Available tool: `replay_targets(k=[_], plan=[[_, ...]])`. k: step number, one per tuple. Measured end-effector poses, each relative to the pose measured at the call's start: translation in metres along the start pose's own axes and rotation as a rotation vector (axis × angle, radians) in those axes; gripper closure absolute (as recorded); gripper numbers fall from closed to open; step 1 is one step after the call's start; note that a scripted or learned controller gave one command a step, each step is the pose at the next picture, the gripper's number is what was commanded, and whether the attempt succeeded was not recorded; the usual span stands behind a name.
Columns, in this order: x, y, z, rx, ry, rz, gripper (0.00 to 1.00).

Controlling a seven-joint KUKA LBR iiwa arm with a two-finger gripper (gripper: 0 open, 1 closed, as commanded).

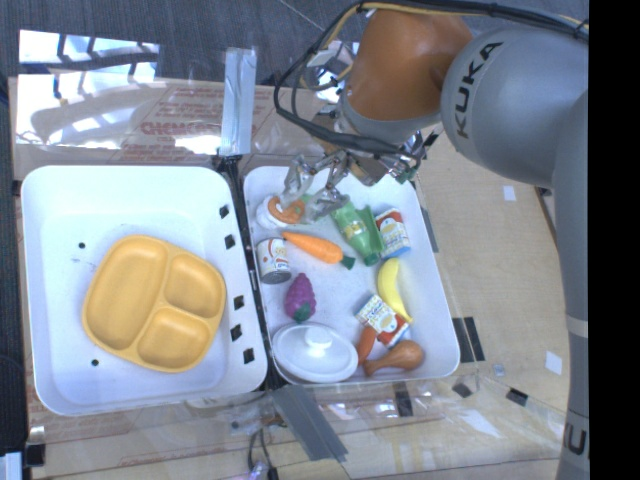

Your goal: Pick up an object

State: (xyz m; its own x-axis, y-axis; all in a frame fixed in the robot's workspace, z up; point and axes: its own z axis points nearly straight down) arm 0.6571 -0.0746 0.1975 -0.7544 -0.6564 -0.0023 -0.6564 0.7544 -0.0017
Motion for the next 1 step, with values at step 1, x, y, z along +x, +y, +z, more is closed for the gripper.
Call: replay_targets(k=[1], plan=[[0.0165, -0.0190, 0.0253, -0.002, 0.002, -0.078, 1.00]])
